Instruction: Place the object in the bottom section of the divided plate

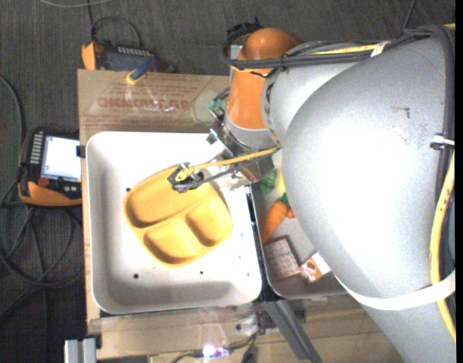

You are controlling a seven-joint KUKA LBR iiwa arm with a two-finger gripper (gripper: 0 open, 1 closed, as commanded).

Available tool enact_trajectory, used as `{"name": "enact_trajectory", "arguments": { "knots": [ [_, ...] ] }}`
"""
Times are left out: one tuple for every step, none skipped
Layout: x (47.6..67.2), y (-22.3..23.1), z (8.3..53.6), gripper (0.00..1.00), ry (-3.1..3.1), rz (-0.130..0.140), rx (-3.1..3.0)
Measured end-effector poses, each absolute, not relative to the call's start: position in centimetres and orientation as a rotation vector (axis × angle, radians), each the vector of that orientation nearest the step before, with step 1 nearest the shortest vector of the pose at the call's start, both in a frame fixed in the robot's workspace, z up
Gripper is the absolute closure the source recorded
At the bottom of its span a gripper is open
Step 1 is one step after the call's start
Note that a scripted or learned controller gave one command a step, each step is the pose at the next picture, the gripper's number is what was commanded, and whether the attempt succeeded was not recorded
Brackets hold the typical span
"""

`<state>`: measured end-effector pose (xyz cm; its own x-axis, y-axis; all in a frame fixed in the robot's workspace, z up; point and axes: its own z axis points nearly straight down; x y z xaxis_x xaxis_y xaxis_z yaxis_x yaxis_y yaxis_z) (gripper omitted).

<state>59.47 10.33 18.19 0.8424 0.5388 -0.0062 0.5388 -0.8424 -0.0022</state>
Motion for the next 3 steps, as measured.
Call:
{"name": "enact_trajectory", "arguments": {
  "knots": [
    [53.07,13.84,9.83,1.00,-0.987,-0.023,-2.986],
    [53.44,14.17,10.18,0.00,-0.991,-0.045,-2.983],
    [53.01,13.86,10.63,1.00,-0.986,-0.013,-2.982]
  ]
}}
